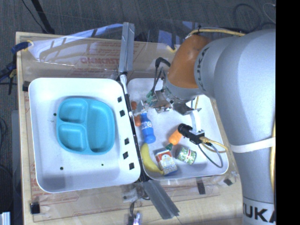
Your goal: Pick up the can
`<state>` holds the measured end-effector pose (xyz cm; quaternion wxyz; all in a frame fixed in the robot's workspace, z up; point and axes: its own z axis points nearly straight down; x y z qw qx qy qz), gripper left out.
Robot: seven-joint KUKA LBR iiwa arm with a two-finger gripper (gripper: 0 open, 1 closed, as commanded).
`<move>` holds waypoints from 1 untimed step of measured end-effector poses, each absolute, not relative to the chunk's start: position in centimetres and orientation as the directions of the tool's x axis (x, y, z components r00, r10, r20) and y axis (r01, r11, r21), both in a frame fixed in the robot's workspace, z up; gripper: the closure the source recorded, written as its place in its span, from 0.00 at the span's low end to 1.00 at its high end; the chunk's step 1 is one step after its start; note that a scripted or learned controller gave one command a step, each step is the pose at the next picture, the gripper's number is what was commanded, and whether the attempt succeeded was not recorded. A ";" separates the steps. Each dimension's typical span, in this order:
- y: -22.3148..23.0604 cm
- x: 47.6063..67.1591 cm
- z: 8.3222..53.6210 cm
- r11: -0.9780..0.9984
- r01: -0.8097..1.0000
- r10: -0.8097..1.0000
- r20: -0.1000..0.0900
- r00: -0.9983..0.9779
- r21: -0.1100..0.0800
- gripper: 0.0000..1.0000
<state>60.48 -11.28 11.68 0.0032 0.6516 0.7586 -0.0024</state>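
While gripper state unclear at bin's far edge, can near front rim, carton beside.

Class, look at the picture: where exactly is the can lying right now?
The can lies in the right bin, near its front edge, just right of the small carton and below the orange piece.

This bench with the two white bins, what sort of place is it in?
Probably a robotics lab or test cell: a big grey arm with an orange band reaches over two shallow white plastic bins, one holding a turquoise divided plate, the other a yellow banana and a small green can.
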 end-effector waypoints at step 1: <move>-11.4 60.7 9.8 0.046 0.999 0.999 -0.013 -0.046 0.007 0.00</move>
